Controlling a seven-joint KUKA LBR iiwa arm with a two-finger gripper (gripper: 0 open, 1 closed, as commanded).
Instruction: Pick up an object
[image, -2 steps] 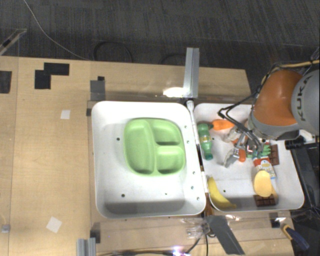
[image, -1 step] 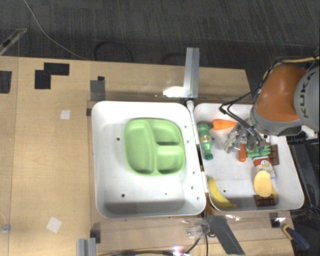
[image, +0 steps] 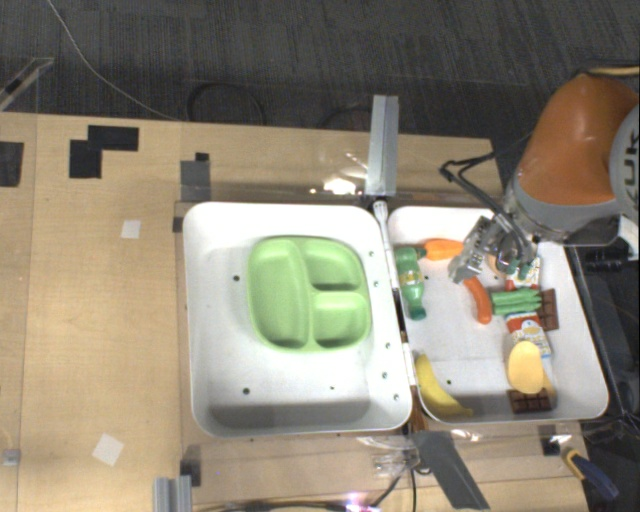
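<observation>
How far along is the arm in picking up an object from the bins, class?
Done: the gripper has reached the right bin, above the orange sausage. In hand: nothing shows between its fingers. Left: grasping and lifting; the banana, green bottle and lemon lie in the bin.

A green divided plate (image: 305, 292) lies in the left bin (image: 210, 330); the gripper (image: 478, 258) hangs above toy food in the right bin (image: 585, 330).

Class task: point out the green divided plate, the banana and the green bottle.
green divided plate (image: 305, 292), camera view, central divider.
banana (image: 432, 388), camera view, mid-curve.
green bottle (image: 409, 280), camera view, its body.
</observation>
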